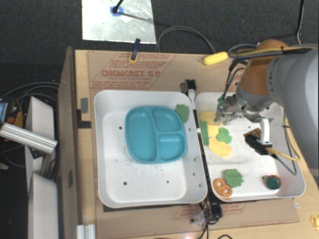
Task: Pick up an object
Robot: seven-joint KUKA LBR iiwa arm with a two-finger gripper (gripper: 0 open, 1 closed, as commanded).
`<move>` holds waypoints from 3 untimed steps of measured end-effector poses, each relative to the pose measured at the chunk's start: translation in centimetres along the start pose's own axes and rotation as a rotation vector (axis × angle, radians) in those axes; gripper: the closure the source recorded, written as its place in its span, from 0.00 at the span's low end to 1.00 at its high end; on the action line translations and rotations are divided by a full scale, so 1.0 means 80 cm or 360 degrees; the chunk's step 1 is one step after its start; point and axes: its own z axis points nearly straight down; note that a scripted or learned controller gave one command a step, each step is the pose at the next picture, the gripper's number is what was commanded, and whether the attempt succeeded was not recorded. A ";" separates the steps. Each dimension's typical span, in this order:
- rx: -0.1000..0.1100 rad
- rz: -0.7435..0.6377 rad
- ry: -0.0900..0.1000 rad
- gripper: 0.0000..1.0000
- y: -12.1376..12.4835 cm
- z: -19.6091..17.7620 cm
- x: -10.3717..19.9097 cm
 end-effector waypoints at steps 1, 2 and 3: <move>0.0005 0.0008 0.0003 1.00 -0.063 -0.139 0.007; 0.0007 0.0007 0.0001 0.00 -0.061 -0.133 0.007; 0.0016 0.0005 0.0003 0.00 -0.038 0.020 0.006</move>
